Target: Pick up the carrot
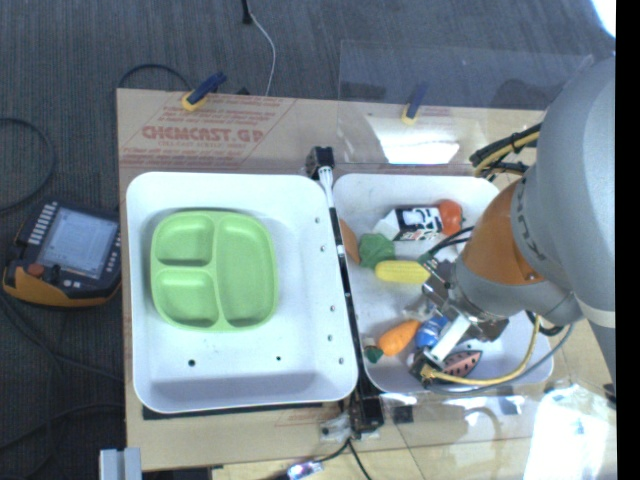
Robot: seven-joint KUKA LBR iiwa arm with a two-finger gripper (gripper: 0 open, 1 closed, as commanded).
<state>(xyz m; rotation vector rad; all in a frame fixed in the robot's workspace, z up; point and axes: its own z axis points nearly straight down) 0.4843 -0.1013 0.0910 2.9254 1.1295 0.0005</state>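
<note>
The gripper [440, 343] hung low over the front of the right bin [520, 363], its wiring and blue parts crowding the view, so whether it was apart or together could not be told. The carrot [398, 337] lay just to its left on the bin floor, orange with a green tip toward the bin's left wall, nothing visibly clamping it. Behind the carrot sat a yellow corn cob [402, 271] and a green vegetable [376, 249], with a black-and-white packet [418, 222] and an orange-red item [450, 211] further back. The left bin [240, 378] held a green divided plate [214, 269]. A teach pendant [66, 254] rested on the floor beside the table [160, 138].
</note>
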